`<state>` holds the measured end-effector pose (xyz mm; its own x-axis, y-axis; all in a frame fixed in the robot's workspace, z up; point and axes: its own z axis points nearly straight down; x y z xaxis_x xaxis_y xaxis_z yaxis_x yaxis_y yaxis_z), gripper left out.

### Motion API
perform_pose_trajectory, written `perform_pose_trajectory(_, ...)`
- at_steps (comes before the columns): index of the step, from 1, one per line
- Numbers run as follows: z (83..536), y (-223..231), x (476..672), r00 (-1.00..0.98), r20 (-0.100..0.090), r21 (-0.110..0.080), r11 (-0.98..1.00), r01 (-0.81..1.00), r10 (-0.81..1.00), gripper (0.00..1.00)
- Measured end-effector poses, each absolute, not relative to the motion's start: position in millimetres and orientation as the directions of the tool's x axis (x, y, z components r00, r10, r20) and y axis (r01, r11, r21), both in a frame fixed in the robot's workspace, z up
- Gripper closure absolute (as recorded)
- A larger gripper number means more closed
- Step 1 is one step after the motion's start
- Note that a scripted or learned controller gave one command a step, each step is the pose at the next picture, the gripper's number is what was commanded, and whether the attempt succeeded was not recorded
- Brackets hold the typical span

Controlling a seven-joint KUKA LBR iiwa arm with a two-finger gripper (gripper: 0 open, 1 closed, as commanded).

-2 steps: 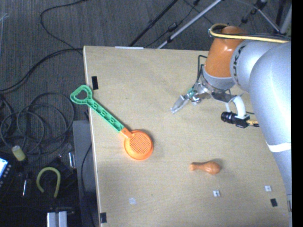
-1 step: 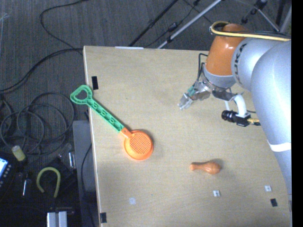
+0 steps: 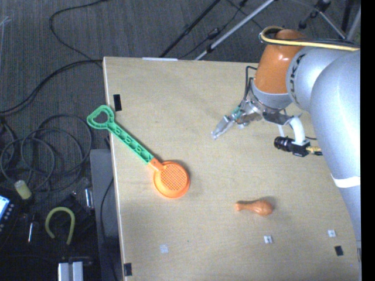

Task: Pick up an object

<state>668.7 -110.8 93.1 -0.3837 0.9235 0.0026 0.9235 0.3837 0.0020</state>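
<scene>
A toy skimmer with a green handle (image 3: pixel 124 137) and a round orange head (image 3: pixel 171 180) lies slantwise on the left part of the tan board. An orange drumstick-shaped toy (image 3: pixel 256 206) lies toward the front right. My gripper (image 3: pixel 218 132) hangs over the bare middle of the board, pointing down and to the left from the grey arm with its orange band (image 3: pixel 275 69). It is well apart from both toys: the skimmer head is down to its left and the drumstick is below it.
The tan board (image 3: pixel 176 92) has its left edge next to dark floor with cables (image 3: pixel 35 151) and a green hook-shaped item (image 3: pixel 60 220). Tripod legs (image 3: pixel 246 16) cross the floor behind the board. A small black part (image 3: pixel 291 145) sticks out beside the wrist.
</scene>
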Motion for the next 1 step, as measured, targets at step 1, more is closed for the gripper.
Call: perform_pose_trajectory(1,84.0,-108.2,668.6,-0.845,0.000,0.002,0.845,0.534,0.534,0.00)
